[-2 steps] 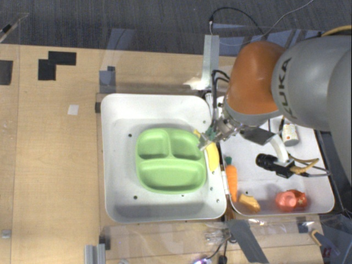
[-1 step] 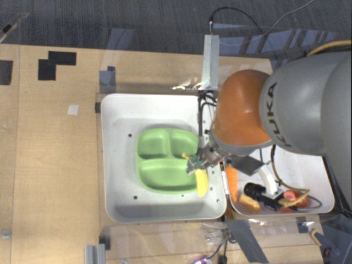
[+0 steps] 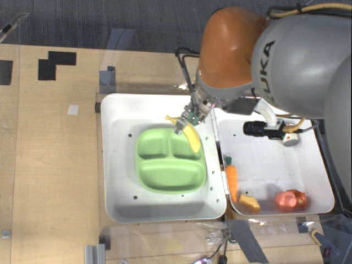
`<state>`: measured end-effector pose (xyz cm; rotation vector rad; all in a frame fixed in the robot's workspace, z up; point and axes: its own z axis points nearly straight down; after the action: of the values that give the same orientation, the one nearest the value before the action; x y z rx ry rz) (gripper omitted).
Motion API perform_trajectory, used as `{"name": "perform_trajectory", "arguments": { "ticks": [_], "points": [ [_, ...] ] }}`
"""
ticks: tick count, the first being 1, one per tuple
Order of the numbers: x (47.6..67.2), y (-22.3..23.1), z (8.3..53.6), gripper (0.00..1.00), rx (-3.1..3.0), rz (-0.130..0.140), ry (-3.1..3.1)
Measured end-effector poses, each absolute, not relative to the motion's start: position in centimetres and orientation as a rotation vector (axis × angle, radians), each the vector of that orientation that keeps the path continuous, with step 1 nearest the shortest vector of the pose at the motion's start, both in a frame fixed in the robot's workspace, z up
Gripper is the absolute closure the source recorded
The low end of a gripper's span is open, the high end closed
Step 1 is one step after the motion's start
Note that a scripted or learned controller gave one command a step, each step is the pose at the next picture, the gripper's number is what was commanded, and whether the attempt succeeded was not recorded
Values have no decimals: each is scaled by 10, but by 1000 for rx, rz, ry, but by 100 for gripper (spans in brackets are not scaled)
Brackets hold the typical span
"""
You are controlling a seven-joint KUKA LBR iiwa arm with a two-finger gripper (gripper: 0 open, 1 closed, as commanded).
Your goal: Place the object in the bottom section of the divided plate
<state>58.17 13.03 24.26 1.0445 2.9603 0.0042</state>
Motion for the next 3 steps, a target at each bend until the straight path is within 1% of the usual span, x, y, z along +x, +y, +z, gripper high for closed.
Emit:
{"name": "perform_trajectory", "arguments": {
  "ticks": [1,2,3],
  "points": [
    [582,130,243,0,1045,4,2960],
    [584,131,251,100,1043,8,2959],
    [548,52,196,100,1813,0,2566]
  ]
}}
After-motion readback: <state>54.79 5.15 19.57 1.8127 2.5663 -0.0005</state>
